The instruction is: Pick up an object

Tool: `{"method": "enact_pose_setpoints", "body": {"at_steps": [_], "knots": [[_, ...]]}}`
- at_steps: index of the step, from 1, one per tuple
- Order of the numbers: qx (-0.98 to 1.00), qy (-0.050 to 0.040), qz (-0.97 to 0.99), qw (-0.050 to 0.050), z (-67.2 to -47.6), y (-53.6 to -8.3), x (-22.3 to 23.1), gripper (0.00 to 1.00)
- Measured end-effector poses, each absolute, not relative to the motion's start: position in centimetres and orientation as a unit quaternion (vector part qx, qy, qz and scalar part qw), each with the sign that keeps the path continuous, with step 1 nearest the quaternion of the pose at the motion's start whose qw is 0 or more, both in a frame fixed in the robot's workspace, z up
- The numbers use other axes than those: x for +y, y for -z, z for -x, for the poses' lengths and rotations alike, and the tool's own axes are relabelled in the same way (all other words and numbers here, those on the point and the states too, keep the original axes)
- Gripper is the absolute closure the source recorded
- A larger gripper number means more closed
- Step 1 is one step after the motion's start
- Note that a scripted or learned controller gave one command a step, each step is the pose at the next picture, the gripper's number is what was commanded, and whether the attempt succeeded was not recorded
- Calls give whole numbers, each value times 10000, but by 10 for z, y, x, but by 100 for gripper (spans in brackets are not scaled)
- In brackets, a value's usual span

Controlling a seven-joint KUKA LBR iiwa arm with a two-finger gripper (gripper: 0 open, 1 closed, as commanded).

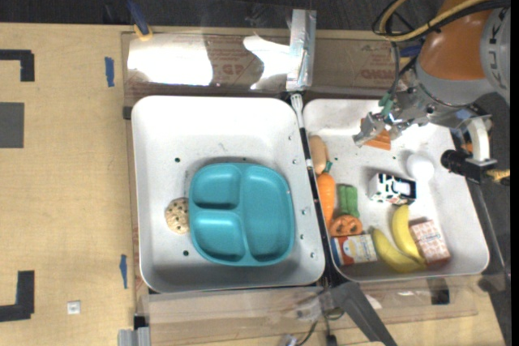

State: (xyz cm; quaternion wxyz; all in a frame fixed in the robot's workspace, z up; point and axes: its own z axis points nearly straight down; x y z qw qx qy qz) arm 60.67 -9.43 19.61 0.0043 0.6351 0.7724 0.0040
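Observation:
My gripper point(375, 126) hangs over the back of the right bin point(470, 263), near its middle. A small orange wedge-shaped piece point(379, 144) lies directly under its tip; whether it is gripped or just lying on the bin floor is unclear. Loose objects in the right bin include a carrot point(325, 194), a yellow banana point(397, 235), a black-and-white item point(393, 187), a white round item point(421, 168), a green piece point(347, 198) and a pink block point(428, 241).
The left bin point(154, 126) bears a teal divided plate point(241, 211) and a cookie point(177, 215) beside it. A tan roll point(317, 151) lies by the wall between the bins. A pretzel point(345, 224) and a small packet point(357, 249) sit at the right bin's front left.

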Motion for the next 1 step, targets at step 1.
{"method": "enact_pose_setpoints", "body": {"at_steps": [1], "knots": [[7021,-7,-7120,3,-624,-184,-28,100]]}}
